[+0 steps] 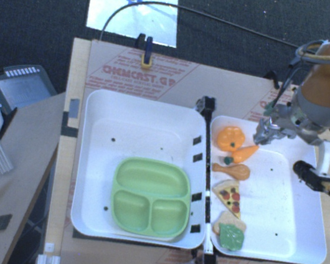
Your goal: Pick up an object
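In the right bin (284, 244) lie several toy foods along its left side. An orange bell pepper (230, 137) sits at the far left corner, with an orange carrot (245, 153) beside it. Below them lie a tan drumstick (234, 170), a pizza slice (230, 195) and a green-topped piece (230, 234). My gripper (265, 134) hangs over the far part of the right bin, just right of the pepper and above the carrot's thick end. Nothing shows between its fingers.
The left bin (99, 148) holds a green divided plate (150, 196) near its front right. A black divider (204, 167) runs between the bins. Grey equipment (3, 118) stands off the bench at the left.
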Action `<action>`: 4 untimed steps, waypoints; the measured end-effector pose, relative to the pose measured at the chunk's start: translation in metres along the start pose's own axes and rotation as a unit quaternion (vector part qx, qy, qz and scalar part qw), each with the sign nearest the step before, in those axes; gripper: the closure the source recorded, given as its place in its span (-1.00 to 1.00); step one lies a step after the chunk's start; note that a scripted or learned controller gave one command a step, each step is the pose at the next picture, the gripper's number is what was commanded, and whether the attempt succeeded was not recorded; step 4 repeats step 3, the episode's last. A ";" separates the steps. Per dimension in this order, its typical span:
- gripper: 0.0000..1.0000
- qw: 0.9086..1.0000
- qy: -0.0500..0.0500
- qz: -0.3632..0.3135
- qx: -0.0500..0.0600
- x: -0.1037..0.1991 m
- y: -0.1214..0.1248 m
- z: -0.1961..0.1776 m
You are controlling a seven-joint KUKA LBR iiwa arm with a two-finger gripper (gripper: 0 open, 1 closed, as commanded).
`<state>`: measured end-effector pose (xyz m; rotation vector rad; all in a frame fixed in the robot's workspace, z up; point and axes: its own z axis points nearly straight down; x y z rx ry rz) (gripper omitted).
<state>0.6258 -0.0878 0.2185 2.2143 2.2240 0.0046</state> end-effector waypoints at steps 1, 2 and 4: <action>1.00 1.000 0.001 -0.002 0.001 0.048 -0.009 -0.006; 1.00 1.000 0.001 -0.003 0.003 0.107 -0.032 -0.004; 1.00 1.000 0.001 -0.003 0.002 0.159 -0.053 -0.015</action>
